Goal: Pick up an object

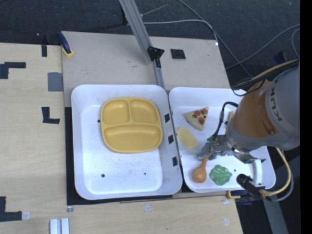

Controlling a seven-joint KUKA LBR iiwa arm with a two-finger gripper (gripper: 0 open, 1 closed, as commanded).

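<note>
Left bin (pixel 83 130): yellow divided plate (pixel 131 125), lying flat, well apart from the arm.

Right bin (pixel 217 93): pale yellow piece (pixel 187 138) near the left wall; pizza slice (pixel 197 118) above it. Wooden-looking spoon or drumstick (pixel 201 169) lies slantwise, bulb end at lower left, handle running up-right toward the end effector (pixel 208 150). Green lump (pixel 220 174) just right of the bulb.

End effector sits at the handle's upper end, low in the bin. Released or clenched: cannot tell. Likely target is this brown piece, directly below-left.
</note>
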